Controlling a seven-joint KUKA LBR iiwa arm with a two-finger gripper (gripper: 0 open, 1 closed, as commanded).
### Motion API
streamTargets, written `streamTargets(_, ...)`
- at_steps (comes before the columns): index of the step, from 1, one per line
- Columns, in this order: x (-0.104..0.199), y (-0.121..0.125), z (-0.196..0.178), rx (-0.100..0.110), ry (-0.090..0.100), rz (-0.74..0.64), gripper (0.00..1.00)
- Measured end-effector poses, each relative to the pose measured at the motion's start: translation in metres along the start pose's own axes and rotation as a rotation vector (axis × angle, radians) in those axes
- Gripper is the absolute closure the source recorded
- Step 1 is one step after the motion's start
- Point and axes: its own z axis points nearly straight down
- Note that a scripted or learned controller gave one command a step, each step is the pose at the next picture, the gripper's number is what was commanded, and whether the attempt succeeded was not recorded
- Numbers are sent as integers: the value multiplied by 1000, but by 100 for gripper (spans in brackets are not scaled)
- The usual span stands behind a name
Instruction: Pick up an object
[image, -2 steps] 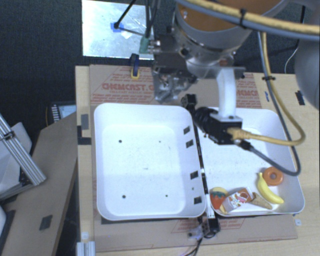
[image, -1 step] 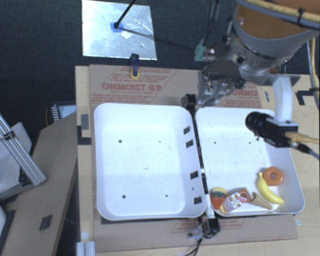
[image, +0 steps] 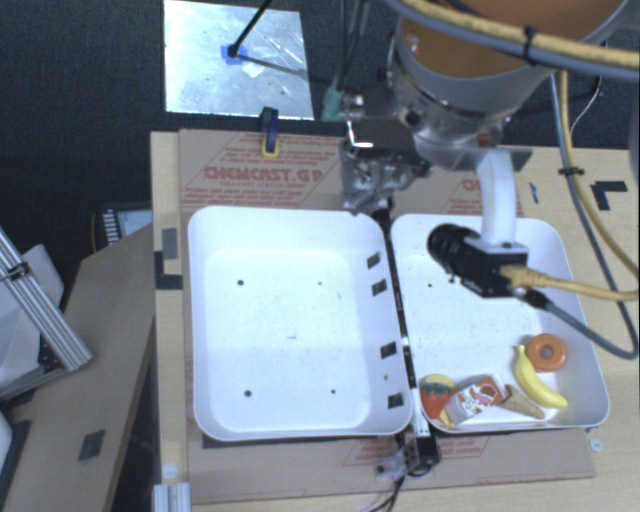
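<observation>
Hovering high at the bins' far edge, the gripper, its state indiscernible, is being kept well apart from the banana lying nearer the camera, judged light, smooth, best grasped mid-length.

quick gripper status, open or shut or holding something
Gripper: cannot be told from this view; it hangs over the far edge where the two bins meet.

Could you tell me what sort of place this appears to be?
Probably a robotics lab bench set up for grasping trials: a grey arm with cabling reaches over two shallow white bins, and toy food such as a banana lies in the right bin, all resting on cardboard sheeting.
</observation>
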Motion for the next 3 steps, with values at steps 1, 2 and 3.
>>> streamTargets(1,-59,0,-1,-1,-3,13,100)
streamTargets(2,-7,0,0,0,0,0,100)
streamTargets(3,-84,0,-1,-1,-3,15,100)
